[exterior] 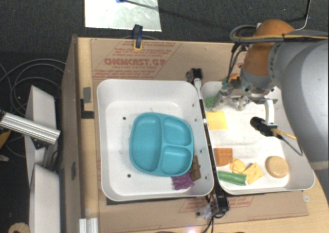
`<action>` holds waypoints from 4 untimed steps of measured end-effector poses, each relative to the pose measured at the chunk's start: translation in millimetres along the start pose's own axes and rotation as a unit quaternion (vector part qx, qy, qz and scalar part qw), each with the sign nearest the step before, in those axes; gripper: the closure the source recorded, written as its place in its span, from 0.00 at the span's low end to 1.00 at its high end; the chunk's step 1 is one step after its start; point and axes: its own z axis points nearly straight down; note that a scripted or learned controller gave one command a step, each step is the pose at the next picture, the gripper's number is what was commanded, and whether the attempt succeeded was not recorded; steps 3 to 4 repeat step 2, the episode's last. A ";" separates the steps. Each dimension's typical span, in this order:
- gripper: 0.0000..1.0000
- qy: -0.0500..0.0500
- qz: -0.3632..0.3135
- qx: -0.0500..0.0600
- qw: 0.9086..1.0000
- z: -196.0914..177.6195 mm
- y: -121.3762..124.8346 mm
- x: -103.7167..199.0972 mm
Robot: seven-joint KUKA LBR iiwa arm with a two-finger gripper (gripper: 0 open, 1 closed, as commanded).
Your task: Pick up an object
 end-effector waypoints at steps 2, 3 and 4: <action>0.00 0.007 0.002 -0.017 1.000 -3.0 7.6 -5.7; 0.00 0.007 0.002 -0.017 1.000 -3.0 7.6 -5.7; 0.00 0.007 0.002 -0.017 1.000 -3.0 7.6 -5.7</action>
